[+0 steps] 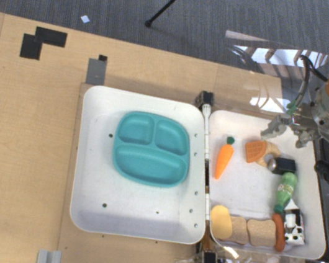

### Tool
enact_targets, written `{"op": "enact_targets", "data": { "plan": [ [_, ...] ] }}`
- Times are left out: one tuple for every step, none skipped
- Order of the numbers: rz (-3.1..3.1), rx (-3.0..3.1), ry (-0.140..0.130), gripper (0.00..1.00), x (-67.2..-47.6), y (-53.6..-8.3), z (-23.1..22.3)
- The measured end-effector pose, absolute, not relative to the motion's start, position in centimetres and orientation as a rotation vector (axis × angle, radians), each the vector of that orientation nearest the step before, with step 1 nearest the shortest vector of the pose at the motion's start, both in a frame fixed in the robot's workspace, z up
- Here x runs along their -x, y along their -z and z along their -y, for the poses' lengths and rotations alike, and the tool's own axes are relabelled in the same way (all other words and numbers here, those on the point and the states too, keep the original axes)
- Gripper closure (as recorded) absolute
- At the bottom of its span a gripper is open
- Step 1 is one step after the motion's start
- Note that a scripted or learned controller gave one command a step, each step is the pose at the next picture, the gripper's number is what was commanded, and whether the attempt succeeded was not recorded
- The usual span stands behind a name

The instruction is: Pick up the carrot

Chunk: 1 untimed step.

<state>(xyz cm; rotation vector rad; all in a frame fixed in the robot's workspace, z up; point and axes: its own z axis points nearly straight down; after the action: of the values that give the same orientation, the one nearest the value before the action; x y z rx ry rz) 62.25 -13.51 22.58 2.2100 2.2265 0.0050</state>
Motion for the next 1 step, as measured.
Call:
{"op": "enact_targets", "data": {
  "plan": [
    [-2.348,-2.090,0.000,0.00,-63.32,-14.33,10.96]
  ]
}}
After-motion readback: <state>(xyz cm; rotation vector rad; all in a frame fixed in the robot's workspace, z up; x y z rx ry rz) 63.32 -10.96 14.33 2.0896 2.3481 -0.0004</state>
